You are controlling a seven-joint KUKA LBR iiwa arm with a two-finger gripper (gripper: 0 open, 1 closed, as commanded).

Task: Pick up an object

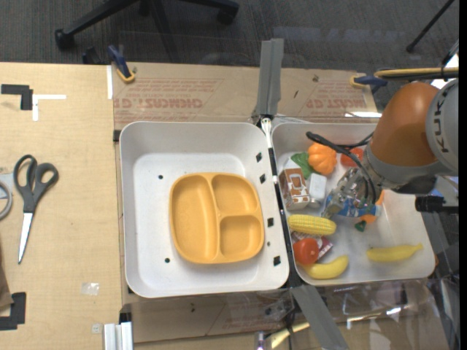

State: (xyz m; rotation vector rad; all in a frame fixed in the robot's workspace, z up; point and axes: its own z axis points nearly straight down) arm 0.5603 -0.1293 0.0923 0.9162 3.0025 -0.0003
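Scanning from the left, I see the black-handled metal scissors (29,195) on the wooden bench; then the yellow three-compartment plastic plate (217,217) in the left white bin (139,217); in the right white bin (416,268) lies the yellow plastic corn cob (312,224), just beside the two-finger gripper (350,195); whether it is clenched, I cannot tell; I judge the cob light, stiff, a little slippery; best taken across its middle.

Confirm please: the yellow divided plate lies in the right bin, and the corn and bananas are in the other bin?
Not quite. The camera view shows the yellow divided plate in the left bin. The corn and bananas lie in the other, right bin.
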